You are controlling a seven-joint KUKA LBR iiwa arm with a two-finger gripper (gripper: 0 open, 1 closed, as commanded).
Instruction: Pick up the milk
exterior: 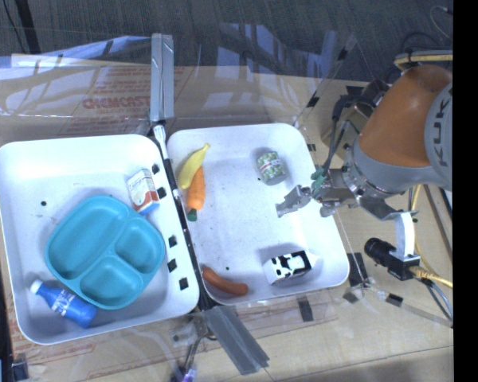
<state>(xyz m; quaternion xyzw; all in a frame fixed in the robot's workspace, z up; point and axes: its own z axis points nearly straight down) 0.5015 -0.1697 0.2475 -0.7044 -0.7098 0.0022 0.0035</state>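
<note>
The milk (289,266) is a small black-and-white cow-patterned carton lying near the front right corner of the right bin (247,138). My gripper (293,201) hangs over the right side of that bin, behind the milk and apart from it, with nothing seen in it. The grey arm with its orange band (398,118) reaches in from the right.
The right bin also holds a banana (191,165), a carrot (196,189), a small jar of green bits (270,166) and a sausage (224,282). In the left bin (32,153) lie a blue divided plate (103,249), a blue bottle (64,302) and a small carton (142,189).
</note>
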